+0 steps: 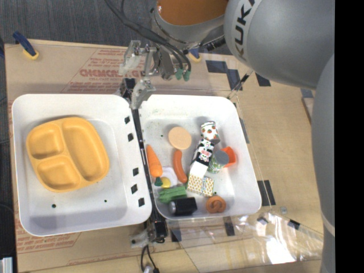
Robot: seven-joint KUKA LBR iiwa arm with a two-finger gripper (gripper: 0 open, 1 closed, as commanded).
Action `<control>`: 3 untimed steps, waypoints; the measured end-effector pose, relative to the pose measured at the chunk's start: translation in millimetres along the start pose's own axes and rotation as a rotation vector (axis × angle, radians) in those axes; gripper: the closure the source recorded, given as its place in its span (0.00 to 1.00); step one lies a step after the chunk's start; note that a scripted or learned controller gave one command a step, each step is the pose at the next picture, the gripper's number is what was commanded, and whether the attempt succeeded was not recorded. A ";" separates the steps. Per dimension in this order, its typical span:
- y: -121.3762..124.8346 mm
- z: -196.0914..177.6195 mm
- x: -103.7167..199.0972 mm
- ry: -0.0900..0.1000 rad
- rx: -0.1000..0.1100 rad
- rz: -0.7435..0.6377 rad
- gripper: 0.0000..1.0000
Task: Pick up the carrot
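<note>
Gripper (140, 87) poised over the back edge of the right bin (244, 152), at the seam between the bins; its jaws hold nothing, and their opening cannot be judged. Carrot (154, 161) lies well forward of the jaws, along that bin's left wall, beside a sausage (180, 166). Approach step, apparently: next, travel forward, then descend astride the carrot.
</note>
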State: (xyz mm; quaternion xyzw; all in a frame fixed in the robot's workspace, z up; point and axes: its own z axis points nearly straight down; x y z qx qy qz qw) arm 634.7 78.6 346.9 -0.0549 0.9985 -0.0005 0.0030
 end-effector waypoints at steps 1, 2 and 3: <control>-37.4 97.2 -16.4 0.013 -0.002 -0.239 0.00; -135.8 56.7 -8.0 -0.002 0.005 -0.243 0.00; -131.1 161.8 -4.6 0.016 -0.006 -0.359 0.00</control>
